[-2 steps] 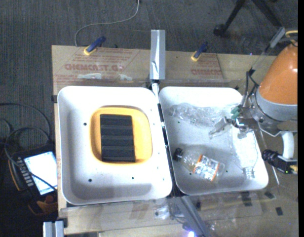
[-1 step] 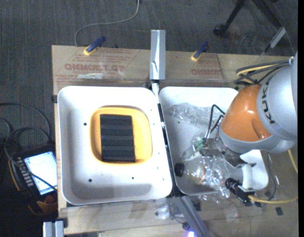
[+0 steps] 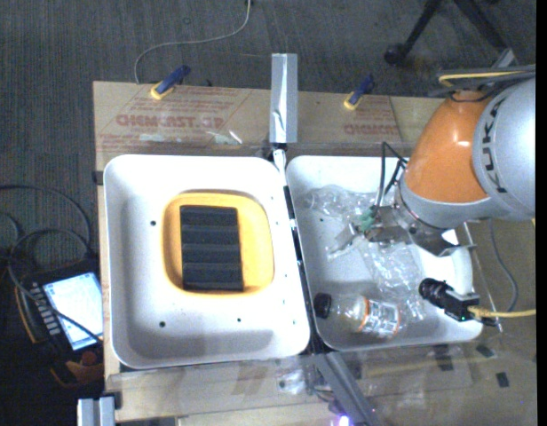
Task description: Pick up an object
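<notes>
Just below the gripper (image 3: 373, 224) lies crumpled clear plastic (image 3: 389, 264), a bottle (image 3: 367, 313) nearer the front; whether it grips anything, can't tell. Left bin (image 3: 122, 238) holds a yellow-rimmed black sponge (image 3: 216, 245).

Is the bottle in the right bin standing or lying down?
Lying down: the bottle rests on its side along the right bin's near wall, dark cap pointing left.

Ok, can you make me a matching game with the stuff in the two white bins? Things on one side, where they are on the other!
Things:
1. yellow tray with black pad
2. clear plastic bottle
3. gripper
4. crumpled clear plastic

Places:
A. near front of right bin, lying on its side
B. middle of left bin
C. far end of right bin
D. over middle of right bin

Pairs: 1-B, 2-A, 3-D, 4-C
</notes>
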### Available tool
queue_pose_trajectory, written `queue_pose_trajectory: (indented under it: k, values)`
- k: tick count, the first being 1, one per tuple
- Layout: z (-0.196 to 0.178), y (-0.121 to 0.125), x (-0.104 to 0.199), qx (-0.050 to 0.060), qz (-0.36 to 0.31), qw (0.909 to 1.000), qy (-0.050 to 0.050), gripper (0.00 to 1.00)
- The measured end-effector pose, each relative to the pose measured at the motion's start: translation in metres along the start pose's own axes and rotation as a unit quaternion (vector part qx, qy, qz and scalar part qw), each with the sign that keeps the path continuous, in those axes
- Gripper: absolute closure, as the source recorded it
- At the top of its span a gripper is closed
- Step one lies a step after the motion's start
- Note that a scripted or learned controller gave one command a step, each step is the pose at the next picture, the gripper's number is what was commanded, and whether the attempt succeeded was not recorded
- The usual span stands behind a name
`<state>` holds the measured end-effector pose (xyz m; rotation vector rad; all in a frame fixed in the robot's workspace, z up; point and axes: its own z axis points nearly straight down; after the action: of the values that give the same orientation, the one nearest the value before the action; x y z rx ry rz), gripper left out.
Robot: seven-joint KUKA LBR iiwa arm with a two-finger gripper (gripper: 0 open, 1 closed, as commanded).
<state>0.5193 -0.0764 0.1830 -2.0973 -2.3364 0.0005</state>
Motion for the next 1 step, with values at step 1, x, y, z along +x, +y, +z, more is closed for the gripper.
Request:
queue_pose_trajectory:
  k: [1]
  values:
    - [0.0880, 0.0264, -0.0848, 0.000, -0.007, 1.0000, -0.001, 0.00]
